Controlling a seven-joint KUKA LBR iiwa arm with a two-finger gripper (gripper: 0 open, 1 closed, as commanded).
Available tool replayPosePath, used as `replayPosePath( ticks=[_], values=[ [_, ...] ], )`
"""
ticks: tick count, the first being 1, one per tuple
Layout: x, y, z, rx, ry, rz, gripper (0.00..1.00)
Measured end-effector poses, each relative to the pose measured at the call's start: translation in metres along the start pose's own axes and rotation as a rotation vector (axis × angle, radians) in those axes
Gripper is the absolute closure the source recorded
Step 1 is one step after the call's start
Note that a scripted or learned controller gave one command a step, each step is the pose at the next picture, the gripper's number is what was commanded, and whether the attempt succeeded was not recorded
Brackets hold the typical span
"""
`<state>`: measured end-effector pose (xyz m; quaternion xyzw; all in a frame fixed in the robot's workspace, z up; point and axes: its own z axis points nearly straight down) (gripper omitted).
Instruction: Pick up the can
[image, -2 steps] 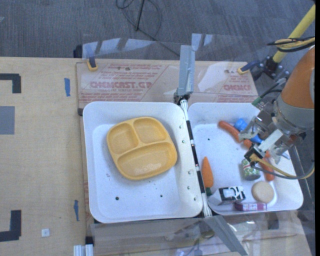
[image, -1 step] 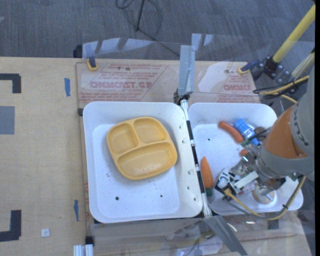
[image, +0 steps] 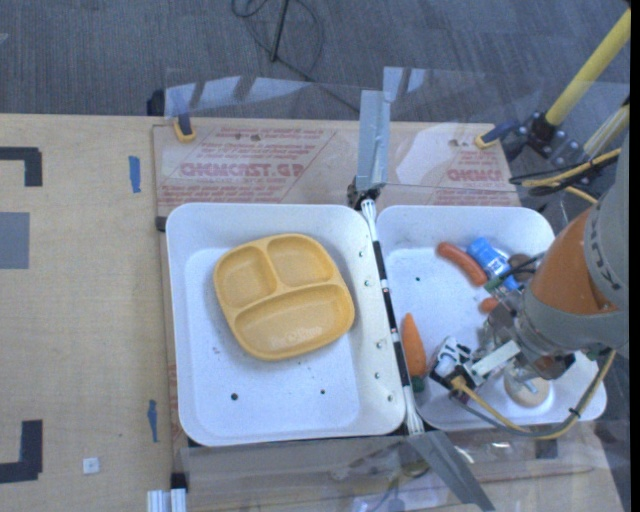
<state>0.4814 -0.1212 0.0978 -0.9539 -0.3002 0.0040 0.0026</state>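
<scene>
probably light, stiff and slick, the blue can (image: 490, 257) at the upper right of the right bin (image: 450, 216) wants a hold across its middle; how open the gripper (image: 492, 345) is cannot be told.

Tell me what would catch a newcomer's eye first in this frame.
The yellow three-compartment plastic plate lies in the left white bin. The grey arm with its orange band hangs over the lower right of the right white bin, where an orange carrot and a reddish sausage lie.
</scene>
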Motion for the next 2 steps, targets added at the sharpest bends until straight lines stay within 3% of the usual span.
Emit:
replayPosePath(
  ticks=[1, 2],
  values=[
    [0.047, 0.0699, -0.1264, -0.004, 0.003, 0.12, 1.0],
    [0.047, 0.0698, -0.1263, -0.003, 0.003, 0.119, 0.0]
  ],
)
